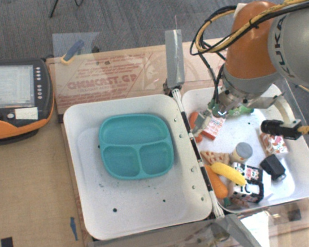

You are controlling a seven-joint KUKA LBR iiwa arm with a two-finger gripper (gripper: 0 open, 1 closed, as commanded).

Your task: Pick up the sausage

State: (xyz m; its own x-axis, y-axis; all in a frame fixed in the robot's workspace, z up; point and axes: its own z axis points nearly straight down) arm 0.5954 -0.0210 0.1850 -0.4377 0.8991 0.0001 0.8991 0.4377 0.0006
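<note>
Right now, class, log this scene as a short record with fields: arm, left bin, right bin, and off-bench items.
arm: grey with orange band, reaching in over the right bin's far side
left bin: holds a teal tray with three compartments
right bin: cluttered; banana, carrot, grey can, small black block, red-and-white packet
sausage: cannot pick it out for certain
off-bench: pendant with screen, at far left

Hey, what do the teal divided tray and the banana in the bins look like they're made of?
The teal tray looks like moulded plastic with a smooth matte finish: uniform colour, rounded compartment ridges. The banana is probably a plastic toy, given its even yellow and faint sheen, though the view leaves that open.
</note>
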